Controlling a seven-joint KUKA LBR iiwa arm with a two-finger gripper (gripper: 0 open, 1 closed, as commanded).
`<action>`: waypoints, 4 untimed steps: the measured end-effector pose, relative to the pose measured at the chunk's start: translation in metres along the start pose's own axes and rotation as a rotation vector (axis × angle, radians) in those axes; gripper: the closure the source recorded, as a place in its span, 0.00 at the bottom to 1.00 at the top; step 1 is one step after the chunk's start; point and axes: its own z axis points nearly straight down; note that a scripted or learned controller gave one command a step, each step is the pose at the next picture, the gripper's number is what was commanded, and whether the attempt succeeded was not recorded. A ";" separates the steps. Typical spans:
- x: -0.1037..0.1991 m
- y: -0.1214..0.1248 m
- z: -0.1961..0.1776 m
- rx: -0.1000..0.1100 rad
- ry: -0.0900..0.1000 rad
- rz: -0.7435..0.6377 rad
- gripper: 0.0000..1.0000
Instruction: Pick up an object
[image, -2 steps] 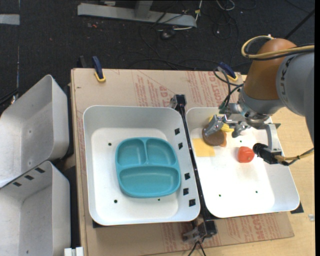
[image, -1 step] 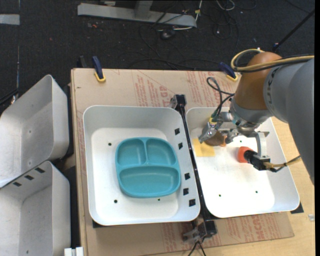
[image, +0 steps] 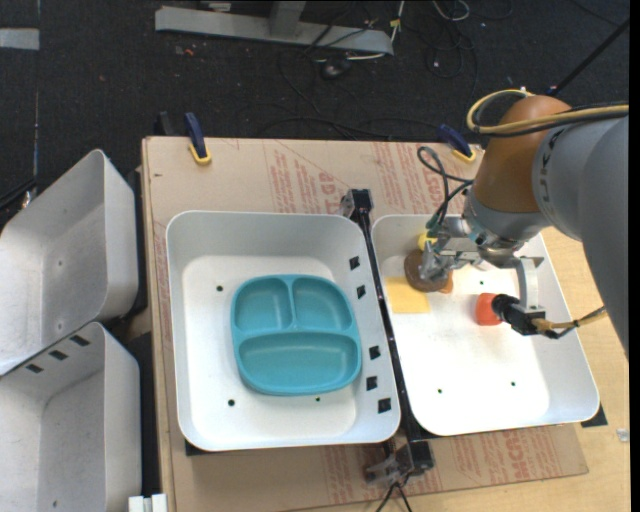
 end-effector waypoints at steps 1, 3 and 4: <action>-0.004 0.007 -0.045 -0.004 0.000 -0.003 1.00; 0.002 0.012 -0.105 0.000 0.000 -0.005 1.00; 0.059 0.000 -0.114 0.001 0.002 -0.009 1.00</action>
